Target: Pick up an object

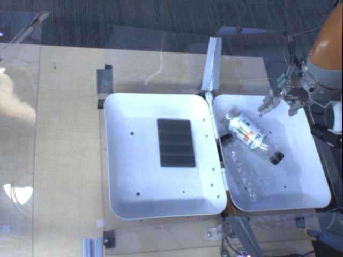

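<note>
In the right bin [313,189] a small clear bottle with a green, white and orange label [247,133] lies on its side, pointing toward the front right. A second clear bottle, without a label [244,171], lies in front of it near the bin's left wall. The left bin [123,186] holds a flat black ribbed block [176,142] at its middle. My gripper [280,106] hangs over the back of the right bin, to the right of and behind the labelled bottle. It is open with nothing between its fingers.
Two small black pieces lie in the right bin, one by the left wall [226,138] and one right of the labelled bottle [276,157]. A metal bar [211,66] stands behind the seam between the bins. The bench [59,143] spreads to the left.
</note>
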